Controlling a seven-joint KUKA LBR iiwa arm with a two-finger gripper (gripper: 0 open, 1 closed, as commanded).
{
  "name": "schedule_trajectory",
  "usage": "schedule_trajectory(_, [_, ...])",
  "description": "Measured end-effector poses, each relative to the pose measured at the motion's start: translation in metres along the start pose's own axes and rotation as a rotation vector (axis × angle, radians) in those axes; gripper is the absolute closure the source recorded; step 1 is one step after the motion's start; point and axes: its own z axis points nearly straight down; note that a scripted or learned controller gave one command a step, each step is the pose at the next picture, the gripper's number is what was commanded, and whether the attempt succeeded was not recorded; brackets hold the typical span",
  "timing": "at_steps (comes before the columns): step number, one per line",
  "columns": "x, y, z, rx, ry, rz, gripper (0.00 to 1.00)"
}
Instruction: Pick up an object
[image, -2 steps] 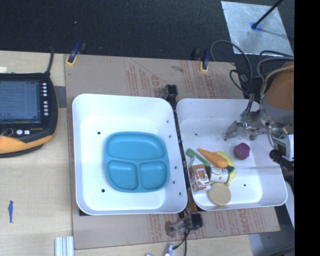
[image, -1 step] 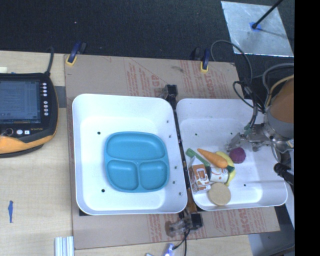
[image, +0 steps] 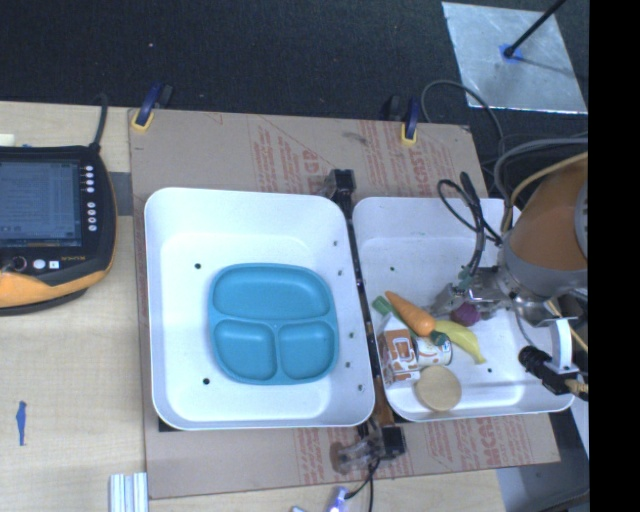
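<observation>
The right bin (image: 420, 225) holds a small heap of objects near its front. An orange carrot (image: 411, 313) lies slanted, with a yellow banana (image: 462, 340) to its right. A small carton with orange print (image: 401, 357) sits below the carrot, and a round tan disc (image: 438, 388) lies at the front. A purple piece (image: 468, 312) peeks out beside the banana. My gripper (image: 468, 293) reaches in from the right, low over the purple piece and the banana's upper end. The wrist hides the fingertips.
The left bin (image: 175, 225) carries a blue divided plate (image: 273, 322). A teach pendant (image: 45, 225) rests at the far left of the bench. Black cables (image: 465, 205) loop over the right bin's back corner. Clamps sit between the bins at back and front.
</observation>
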Motion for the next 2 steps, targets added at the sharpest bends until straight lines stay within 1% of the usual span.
schedule_trajectory(1, [-0.001,0.000,-0.011,0.000,-0.002,-0.003,1.00])
schedule_trajectory(2, [0.058,0.039,-0.111,-0.003,0.001,0.001,1.00])
